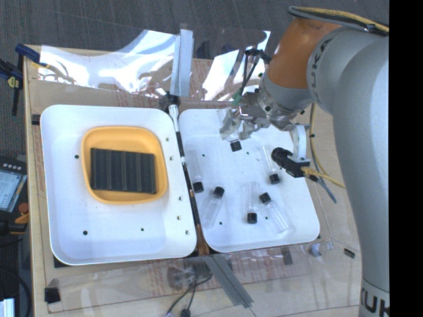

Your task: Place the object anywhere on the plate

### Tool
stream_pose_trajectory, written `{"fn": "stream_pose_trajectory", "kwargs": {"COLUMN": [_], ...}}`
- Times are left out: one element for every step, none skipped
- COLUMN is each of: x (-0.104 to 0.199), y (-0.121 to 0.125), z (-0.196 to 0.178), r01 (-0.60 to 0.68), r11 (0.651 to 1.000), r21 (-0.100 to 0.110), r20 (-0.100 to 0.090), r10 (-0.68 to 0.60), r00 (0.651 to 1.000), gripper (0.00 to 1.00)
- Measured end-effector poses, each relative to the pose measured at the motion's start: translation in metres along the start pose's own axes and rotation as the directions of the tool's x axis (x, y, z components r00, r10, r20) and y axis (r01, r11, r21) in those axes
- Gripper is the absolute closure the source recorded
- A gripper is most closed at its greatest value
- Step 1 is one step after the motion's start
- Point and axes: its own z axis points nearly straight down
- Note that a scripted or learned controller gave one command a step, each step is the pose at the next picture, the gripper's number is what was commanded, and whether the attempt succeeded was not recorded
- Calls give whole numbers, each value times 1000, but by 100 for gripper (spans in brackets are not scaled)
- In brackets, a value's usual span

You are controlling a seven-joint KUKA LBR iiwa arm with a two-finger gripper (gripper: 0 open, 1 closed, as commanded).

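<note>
counter (99, 279): wooden, lower frame, carries both bins.
vials (274, 211): clear tubes with black caps, scattered over the lower half of the right bin (231, 240); one cap near 380,361, another near 329,322.
plate (122, 137): yellow, with a dark ribbed insert, centre-left of the frame in the left bin (66, 230).
jaws (233, 132): upper middle of the frame, over the right bin's far part; cannot tell whether apart or together.
cap (235, 146): small black piece just below the jaws.
arm (344, 65): grey, orange band, upper right.
</note>
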Motion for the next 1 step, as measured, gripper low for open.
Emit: {"fn": "stream_pose_trajectory", "kwargs": {"x": [3], "y": [-48], "z": [36], "r01": [289], "r11": [957], "r21": [4], "r20": [-3], "r10": [-289], "r00": [957], "gripper": [100]}}
